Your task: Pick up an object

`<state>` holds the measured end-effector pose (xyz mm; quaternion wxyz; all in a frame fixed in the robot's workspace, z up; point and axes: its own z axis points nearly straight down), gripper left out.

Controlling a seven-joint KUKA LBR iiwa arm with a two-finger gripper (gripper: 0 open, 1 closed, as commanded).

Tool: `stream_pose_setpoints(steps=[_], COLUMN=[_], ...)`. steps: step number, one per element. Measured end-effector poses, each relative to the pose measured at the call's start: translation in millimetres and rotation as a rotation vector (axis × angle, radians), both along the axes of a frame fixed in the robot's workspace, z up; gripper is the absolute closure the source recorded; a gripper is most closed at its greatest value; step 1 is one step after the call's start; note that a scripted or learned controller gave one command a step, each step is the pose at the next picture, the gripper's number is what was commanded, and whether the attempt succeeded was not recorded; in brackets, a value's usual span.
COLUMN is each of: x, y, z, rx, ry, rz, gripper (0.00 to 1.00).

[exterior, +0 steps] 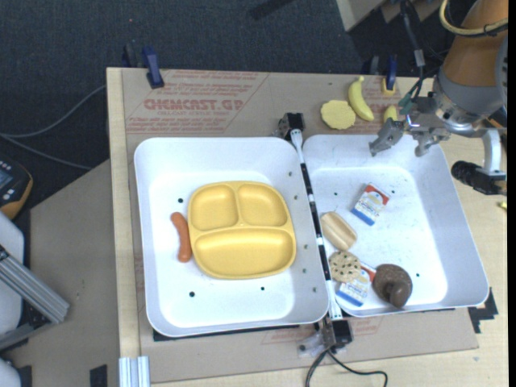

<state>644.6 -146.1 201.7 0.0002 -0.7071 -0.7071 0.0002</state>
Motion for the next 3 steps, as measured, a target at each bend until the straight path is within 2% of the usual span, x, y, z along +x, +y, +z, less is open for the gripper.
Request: stream_pose_setpoints(steps=[1, 2, 3], x=[-52.6, -47.9, -11.7], y=[-4.5, -4.4, 48.1], z=[-124.1, -106.5, -117.6], rx=[0.003, -0.001, 0.001], ry=[0.011, -0.003, -0.004], rz=[-0.003, -0.001, 0.007], gripper=[0.00, 1.00, 1.00])
